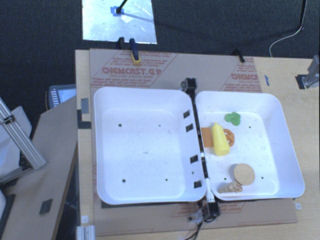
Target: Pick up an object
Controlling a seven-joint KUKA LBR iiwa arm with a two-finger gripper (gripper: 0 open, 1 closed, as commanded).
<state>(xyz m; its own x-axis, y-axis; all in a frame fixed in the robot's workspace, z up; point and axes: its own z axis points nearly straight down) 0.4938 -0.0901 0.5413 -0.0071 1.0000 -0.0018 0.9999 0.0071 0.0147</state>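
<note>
I'm looking down on a pale wooden bench (pixel 290 79) set on dark carpet, with a board (pixel 165 69) printed in red letters laid across it. On the floor at the far side lies a shiny sheet (pixel 119 14). A yellow clamp (pixel 135 59) bites the far edge of the board. A thin white cable (pixel 287 36) loops over the carpet at far right, and a grey metal piece (pixel 311 74) sits at the bench's right edge. At the left, an aluminium rail (pixel 20 139) slants off the picture.

Now the two bins, side by side on the board and touching along the middle seam. A row of small black clips (pixel 192 144) runs down that seam. The left bin (pixel 100 149) has only a few dark dots on its floor.

Everything I could pick is in the right bin (pixel 280 134). At its far side is a small green piece (pixel 232 117), sitting apart from the rest. Just nearer and to the left, a yellow bottle (pixel 220 140) lies on its side, pointing far to near. It rests on top of a flat orange thing (pixel 206 135), which pokes out on both sides of it and reaches almost to the left wall. Nearer still, well apart from the bottle, is a round tan disc (pixel 244 173). A small beige lump (pixel 230 187) is just beside it, close to the near wall. I can't tell whether those two actually touch.
</note>
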